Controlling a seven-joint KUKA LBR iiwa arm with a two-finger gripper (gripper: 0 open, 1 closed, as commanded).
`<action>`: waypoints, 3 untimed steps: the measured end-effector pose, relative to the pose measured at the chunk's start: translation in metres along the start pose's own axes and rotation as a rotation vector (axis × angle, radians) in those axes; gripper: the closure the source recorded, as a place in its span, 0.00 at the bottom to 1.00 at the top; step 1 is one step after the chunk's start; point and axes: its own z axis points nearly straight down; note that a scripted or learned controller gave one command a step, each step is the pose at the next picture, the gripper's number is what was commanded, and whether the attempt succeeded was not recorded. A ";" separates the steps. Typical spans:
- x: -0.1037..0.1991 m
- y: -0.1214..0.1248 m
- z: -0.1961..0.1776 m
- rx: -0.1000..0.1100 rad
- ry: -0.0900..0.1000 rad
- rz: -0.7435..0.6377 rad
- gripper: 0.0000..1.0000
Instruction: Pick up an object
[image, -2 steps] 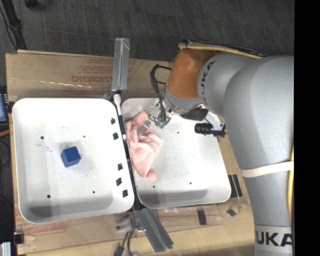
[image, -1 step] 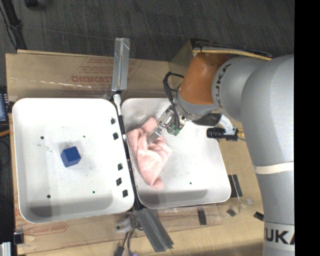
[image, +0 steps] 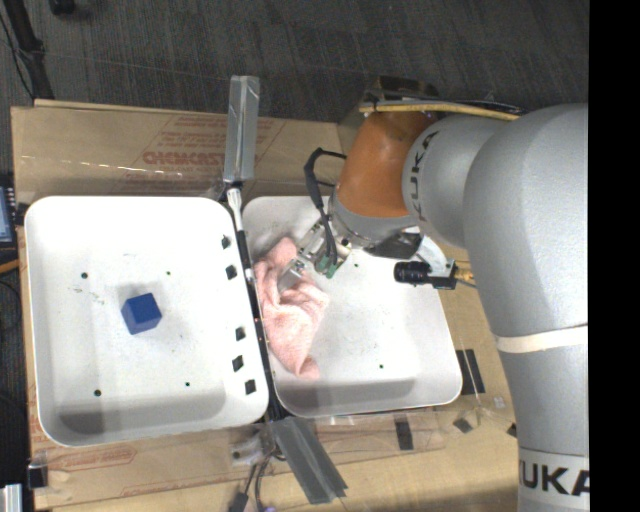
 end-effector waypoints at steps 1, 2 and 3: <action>-0.014 0.011 0.001 0.003 0.002 0.143 0.00; -0.013 0.014 -0.007 0.001 0.007 0.137 1.00; -0.014 0.014 -0.008 0.002 0.005 0.138 0.00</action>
